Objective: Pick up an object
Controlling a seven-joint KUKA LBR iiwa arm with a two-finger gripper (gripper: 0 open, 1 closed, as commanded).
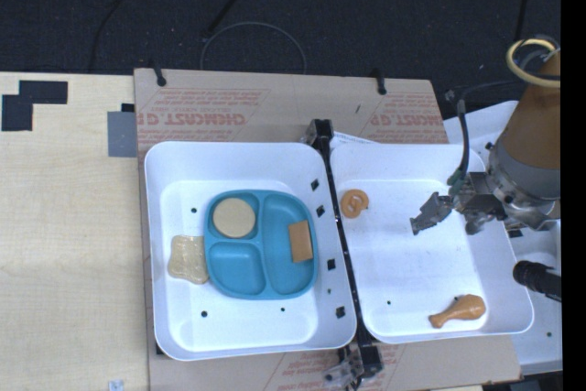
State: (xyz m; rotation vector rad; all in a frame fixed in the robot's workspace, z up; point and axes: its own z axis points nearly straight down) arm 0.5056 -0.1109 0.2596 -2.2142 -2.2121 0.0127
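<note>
The pincer (428,220) is hovering with nothing in its grasp over the right bin (403,307), its opening unclear, between the orange ring (354,202) and drumstick (458,311).

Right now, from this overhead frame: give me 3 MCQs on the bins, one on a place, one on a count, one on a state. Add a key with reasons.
1. Where does the drumstick lie?
A. On the blue tray
B. Near corner of the right bin
C. On the bench left of the bins

2. How many food pieces sit on the blue tray?
A. Two
B. Four
C. None

3. What is between the fingers of the gripper?
A. The drumstick
B. The orange ring
C. Nothing visible

Key:
1. B: it lies low in the right bin, toward that bin's right side.
2. A: a round cracker and an orange block sit in separate compartments; the pale piece lies off the tray, at its left edge.
3. C: the gripper hangs over bare bin floor, apart from the orange ring and the drumstick.
</note>
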